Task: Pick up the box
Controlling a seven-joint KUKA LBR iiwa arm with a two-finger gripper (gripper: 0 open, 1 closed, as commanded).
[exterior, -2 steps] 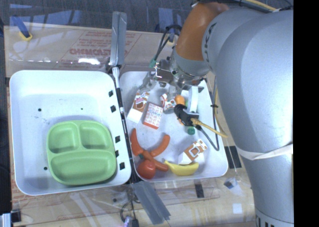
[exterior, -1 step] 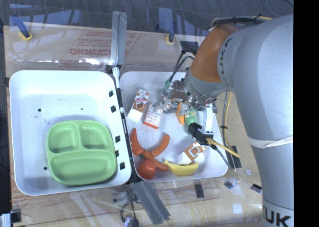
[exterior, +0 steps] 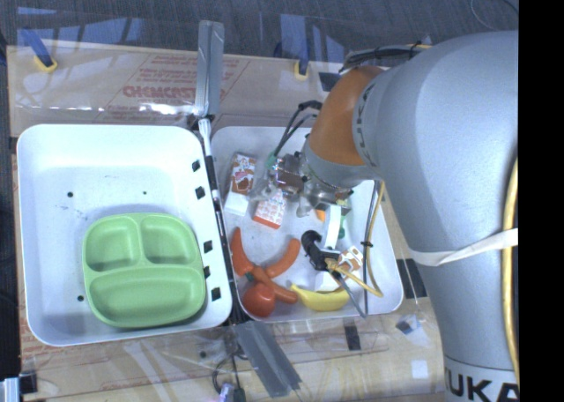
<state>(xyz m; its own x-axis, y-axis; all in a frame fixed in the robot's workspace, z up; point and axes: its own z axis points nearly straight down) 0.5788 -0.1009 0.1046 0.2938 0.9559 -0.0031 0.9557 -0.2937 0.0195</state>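
While the arm [exterior: 441, 145] is hanging over the right bin [exterior: 264, 140] from its right side, the gripper [exterior: 295, 184] is sitting low over the far half of that bin, near the middle. The wrist is covering it from where I am standing, so I cannot tell whether the claw is open or closed, and I am not seeing anything held in it.

The box [exterior: 270, 211], orange and white, is lying flat on the bin floor just beside the gripper, on its near-left side. It looks to be resting there rather than lifted. A smaller red pack [exterior: 242, 174] is lying nearer the bin's far-left corner and could also pass for a box, so I am only guessing which one is meant.

Along the near edge a tomato [exterior: 258, 301] and a banana [exterior: 322, 299] are lying side by side. Two sausages [exterior: 240, 253] are slanting just beyond them, between them and the box. The left bin [exterior: 106, 162] is holding a green plate [exterior: 141, 268] towards its near side, well apart from all this.

As I am judging it, the approach is about done and the pick itself is not. The gripper is right by the box, but the grasp and the lift are both left to do. With the pack and sausages crowding in, the grasp is looking tight.
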